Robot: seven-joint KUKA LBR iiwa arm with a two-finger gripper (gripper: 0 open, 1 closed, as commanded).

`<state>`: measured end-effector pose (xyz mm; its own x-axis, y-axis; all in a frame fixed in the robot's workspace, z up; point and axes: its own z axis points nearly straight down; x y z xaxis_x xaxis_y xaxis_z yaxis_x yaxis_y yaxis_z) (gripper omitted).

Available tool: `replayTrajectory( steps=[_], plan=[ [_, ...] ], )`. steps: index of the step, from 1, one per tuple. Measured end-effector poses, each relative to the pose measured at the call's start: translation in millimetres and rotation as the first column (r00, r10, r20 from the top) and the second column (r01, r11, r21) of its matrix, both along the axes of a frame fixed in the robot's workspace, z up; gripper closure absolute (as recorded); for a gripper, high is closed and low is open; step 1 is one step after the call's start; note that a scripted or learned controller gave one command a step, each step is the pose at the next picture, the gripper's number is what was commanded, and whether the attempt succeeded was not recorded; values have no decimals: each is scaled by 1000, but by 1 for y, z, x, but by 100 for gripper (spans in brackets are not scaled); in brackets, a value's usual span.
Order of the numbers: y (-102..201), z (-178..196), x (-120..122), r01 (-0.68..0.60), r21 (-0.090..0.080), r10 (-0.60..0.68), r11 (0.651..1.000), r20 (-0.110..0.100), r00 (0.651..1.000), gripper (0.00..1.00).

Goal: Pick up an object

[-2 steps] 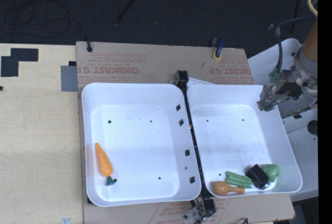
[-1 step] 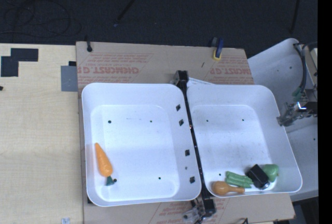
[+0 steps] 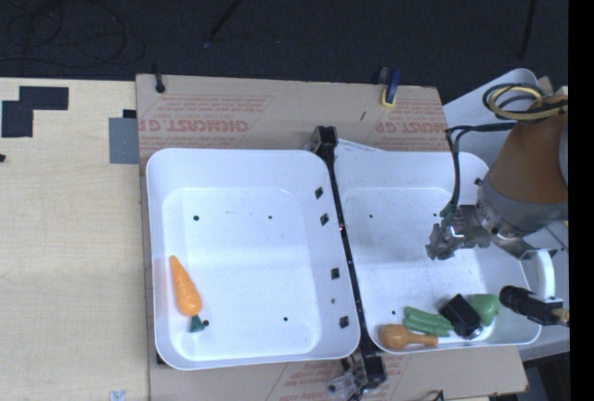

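An orange toy carrot (image 3: pixel 185 288) with a green stub lies near the front left of the left bin (image 3: pixel 237 169). In the right bin (image 3: pixel 390 204), along the front wall, lie a yellow-orange pear-like piece (image 3: pixel 406 337), a long green piece (image 3: pixel 428 322), a small black block (image 3: pixel 461 315) and a rounder green piece (image 3: pixel 484 306). My gripper (image 3: pixel 444 241) hangs over the right side of the right bin, above and behind that cluster, with nothing seen between its fingers.
A black divider (image 3: pixel 336 241) runs between the two bins. Both bins rest on brown cardboard (image 3: pixel 278 111) on a pale wooden bench. A blue and yellow clamp (image 3: pixel 390 88) sits at the cardboard's back edge. Cables loop over the arm at the right.
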<state>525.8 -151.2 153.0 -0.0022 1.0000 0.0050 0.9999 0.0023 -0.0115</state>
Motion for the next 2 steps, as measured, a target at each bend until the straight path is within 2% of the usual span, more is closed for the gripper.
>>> replayTrajectory(
  steps=[1,2],
  plan=[
    [-3,7,1,5,-4,-5,1000,8,1000,0],
    [47,-25,77,-4,-4,4,1000,13,1000,0]
  ],
)
